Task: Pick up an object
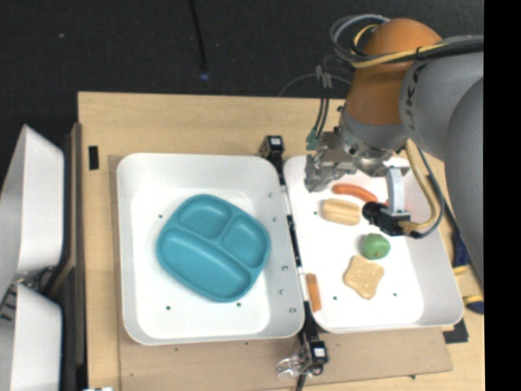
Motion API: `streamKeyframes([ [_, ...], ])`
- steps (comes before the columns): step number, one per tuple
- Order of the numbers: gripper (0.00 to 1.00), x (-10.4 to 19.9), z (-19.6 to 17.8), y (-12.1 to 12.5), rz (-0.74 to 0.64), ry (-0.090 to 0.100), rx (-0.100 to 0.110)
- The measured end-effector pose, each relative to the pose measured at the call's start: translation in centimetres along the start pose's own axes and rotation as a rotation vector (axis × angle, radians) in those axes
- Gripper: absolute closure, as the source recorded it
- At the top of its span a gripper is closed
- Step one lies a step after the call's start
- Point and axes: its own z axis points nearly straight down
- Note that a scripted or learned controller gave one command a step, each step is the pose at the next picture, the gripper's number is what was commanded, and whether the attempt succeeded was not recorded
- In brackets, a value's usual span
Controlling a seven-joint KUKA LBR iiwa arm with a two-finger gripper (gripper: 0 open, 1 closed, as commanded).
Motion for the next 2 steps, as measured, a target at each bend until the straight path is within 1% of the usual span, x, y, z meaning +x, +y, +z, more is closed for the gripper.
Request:
streamKeyframes([
  [1,1.00,5.2,0.2,1.6,0.001,0.000,0.001],
  [2,1.00,10.9,0.6,1.6,0.001,-0.001,0.001],
])
